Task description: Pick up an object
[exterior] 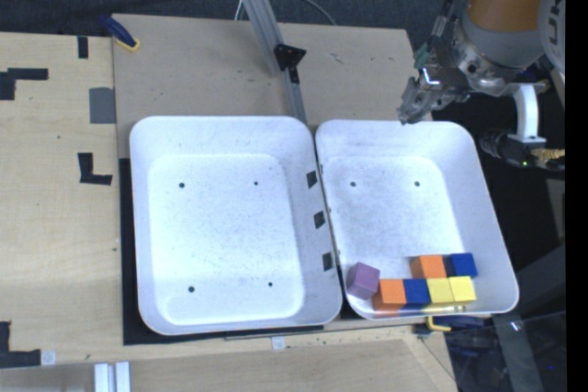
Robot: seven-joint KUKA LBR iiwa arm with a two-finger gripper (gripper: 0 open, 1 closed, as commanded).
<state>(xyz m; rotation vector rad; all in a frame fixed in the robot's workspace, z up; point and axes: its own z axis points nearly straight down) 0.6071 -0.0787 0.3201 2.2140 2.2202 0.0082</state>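
Holding coloured blocks [424, 281], right bin [478, 188]

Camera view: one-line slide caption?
Grey-and-orange arm's gripper above right white bin's far rim; coloured blocks clustered at near edge.

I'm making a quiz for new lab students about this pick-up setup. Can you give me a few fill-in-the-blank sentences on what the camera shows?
1. All the blocks lie in the ____ bin.
2. The purple block sits at the ____ end of the cluster of blocks.
3. The gripper hovers over the right bin's ____ rim, away from the blocks.
4. Between the orange block and the yellow block in the near row sits a ____ block.

Missing words: right; left; far; blue
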